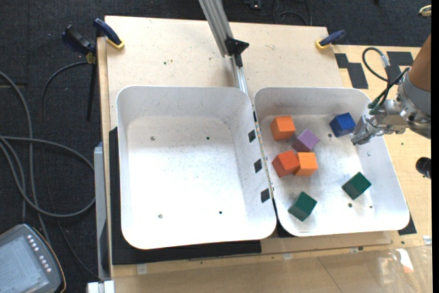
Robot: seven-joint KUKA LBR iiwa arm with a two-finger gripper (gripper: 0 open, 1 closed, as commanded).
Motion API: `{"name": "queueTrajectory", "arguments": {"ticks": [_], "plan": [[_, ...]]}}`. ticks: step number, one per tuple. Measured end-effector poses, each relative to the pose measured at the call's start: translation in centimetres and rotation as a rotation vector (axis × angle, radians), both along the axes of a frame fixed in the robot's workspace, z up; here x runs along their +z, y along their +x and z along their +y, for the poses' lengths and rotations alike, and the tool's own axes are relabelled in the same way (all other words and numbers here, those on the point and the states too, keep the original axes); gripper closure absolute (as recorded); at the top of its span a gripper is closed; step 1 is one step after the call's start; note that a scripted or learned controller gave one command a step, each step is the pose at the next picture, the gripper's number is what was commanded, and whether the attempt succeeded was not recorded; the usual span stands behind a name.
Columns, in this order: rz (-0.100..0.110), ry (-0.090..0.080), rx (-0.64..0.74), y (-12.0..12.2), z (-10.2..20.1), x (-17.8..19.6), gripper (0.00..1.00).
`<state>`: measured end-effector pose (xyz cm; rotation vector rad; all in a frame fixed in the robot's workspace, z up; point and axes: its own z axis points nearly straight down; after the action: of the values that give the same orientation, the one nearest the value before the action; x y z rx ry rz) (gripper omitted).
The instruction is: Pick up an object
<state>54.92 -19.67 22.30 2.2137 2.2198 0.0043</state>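
Dark carpet with loose cables surrounds a pale bench whose left shallow white bin (130, 147) sits beside the right shallow white bin (387, 182) holding orange, purple, green and one blue cube (342, 123), just beside the silvery gripper (361, 136), its clench impossible to tell

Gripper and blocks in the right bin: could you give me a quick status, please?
Gripper low at right bin's far right edge, nothing seen held. Blue block just beside it, loose. Green block nearby; others clustered mid-bin.
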Motion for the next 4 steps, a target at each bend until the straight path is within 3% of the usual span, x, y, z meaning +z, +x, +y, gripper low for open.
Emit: {"name": "queueTrajectory", "arguments": {"ticks": [1, 3, 4], "plan": [[0.006, 0.005, 0.005, 0.5, 5.5, -0.8, 1.00], [0.003, 0.004, 0.006, 2.1, 15.8, 1.5, 1.00], [0.008, 0.004, 0.006, 2.5, 21.0, 0.4, 1.00]]}}
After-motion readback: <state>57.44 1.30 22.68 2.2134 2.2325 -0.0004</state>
